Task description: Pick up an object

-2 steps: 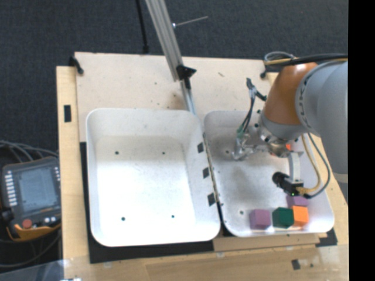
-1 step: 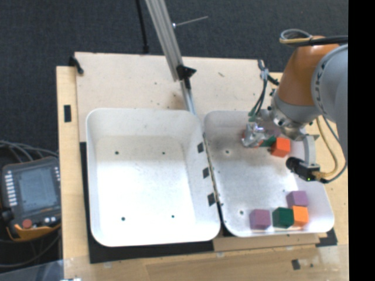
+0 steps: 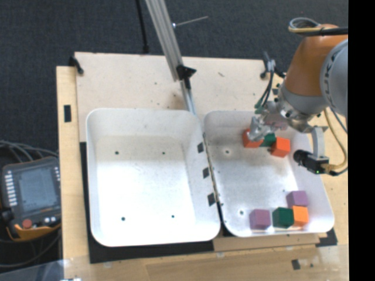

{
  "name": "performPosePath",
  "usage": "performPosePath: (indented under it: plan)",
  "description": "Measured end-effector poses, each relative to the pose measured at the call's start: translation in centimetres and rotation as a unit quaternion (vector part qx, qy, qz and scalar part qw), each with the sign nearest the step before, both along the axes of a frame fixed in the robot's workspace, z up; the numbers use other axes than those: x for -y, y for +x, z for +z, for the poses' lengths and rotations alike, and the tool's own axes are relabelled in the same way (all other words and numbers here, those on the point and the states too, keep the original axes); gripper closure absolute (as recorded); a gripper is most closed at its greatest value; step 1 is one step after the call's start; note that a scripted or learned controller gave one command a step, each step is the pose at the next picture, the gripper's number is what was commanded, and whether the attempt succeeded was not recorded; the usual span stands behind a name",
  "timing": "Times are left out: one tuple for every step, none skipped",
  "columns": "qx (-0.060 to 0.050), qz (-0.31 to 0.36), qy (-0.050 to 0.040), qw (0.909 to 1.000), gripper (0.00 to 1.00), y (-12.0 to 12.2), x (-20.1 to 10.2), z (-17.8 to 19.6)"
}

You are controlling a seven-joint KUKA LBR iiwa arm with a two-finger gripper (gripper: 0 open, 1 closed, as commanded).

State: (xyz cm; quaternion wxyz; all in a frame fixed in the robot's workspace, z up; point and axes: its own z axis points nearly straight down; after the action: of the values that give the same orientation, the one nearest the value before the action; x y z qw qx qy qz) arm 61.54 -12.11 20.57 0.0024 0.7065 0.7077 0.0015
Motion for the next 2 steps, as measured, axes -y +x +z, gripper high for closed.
performPosePath:
  plan:
    - [-0.003, 0.002, 0.0006, 1.0000, 1.00, -1.9, -4.3, -0.2]
    - [-0.002, 0.003, 0.0018, 1.0000, 1.00, -3.7, -9.4, 1.7]
